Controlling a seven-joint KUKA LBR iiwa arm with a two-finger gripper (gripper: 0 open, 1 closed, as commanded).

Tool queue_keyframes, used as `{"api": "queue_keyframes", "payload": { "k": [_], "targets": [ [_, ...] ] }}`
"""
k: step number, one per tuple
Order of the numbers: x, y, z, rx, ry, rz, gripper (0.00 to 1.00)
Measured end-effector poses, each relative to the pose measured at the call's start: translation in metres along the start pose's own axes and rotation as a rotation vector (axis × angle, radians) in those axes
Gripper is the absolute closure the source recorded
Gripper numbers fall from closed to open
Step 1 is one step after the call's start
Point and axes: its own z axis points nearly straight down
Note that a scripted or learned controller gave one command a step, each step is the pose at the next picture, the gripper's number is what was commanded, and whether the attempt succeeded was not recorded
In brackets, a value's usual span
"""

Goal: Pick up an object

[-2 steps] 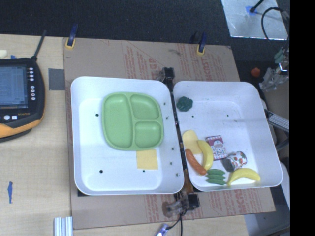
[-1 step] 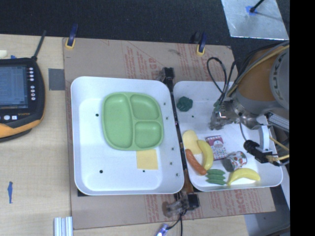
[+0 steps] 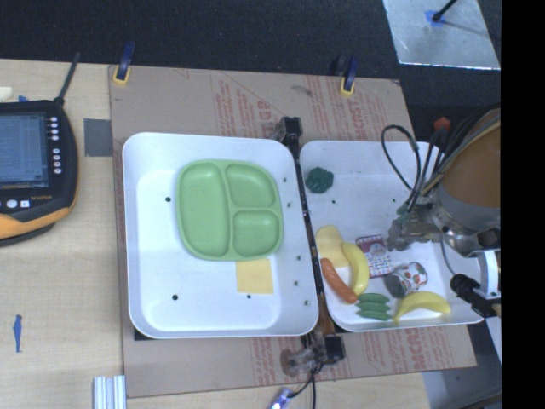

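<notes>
Yellow bananas [image 3: 423, 306], a carrot [image 3: 338, 281] and beans [image 3: 372, 306] are crowding the right bin [image 3: 366, 164], so I'm fearing a glancing grab. Whether the jaws are apart, I cannot tell; the gripper [image 3: 407, 231] is hanging just beside a small card [image 3: 373, 245].

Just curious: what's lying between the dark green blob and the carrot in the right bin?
A pale yellow piece and bare white bin floor, seen in the camera view.

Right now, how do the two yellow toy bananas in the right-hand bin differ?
The yellow toy banana by the carrot lies steeply, running up and down the view; the yellow toy banana at the bin's near edge lies almost crosswise. The first touches the orange carrot; the second lies beside the green pea pod. Both are curved and yellow.
</notes>
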Motion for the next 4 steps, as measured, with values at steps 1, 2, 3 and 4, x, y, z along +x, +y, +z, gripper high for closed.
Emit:
{"api": "queue_keyframes", "payload": {
  "k": [1,2,3,4],
  "targets": [
    [-0.018,0.048,-0.092,-0.004,-0.001,0.002,0.00],
    [0.055,0.017,0.027,-0.003,0.001,-0.002,0.00],
    [-0.026,-0.020,-0.045,-0.003,0.000,0.003,0.00],
    [0.006,0.038,0.030,-0.009,-0.003,-0.001,0.00]
  ]
}}
